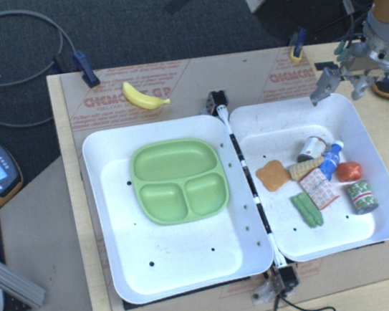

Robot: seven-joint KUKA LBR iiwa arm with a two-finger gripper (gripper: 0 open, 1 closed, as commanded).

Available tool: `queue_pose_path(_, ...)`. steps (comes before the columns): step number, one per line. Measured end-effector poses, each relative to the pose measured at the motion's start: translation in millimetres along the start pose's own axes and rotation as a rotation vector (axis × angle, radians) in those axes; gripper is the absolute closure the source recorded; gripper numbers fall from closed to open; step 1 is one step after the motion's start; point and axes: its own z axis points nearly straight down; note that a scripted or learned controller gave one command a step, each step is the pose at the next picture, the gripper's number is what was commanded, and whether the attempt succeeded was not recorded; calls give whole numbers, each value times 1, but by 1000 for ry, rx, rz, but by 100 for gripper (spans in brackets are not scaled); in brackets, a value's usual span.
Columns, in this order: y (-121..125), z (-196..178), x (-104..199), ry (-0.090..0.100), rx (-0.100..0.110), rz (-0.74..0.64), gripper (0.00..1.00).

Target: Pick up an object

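Gripper (338,85) open, empty, hovered over right bin (372,133) far corner. Items (318,176) clumped tight; risked nudging neighbours, botched grab.

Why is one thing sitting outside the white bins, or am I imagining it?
You're right. A banana lies on the cardboard behind the left bin, apart from the other items, which are clustered in the right bin. The left bin holds a green divided plate.

Bright even overhead light, soft shadows, slightly soft focus, mild glare
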Motion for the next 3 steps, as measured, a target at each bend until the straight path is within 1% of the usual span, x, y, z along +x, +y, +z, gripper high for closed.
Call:
queue_pose_path(1,-10,161,35,1,2,0,0)
queue_pose_path(2,-74,64,91,1,1,0,0)
queue_pose_path(3,-130,165,68,0,0,1,0)
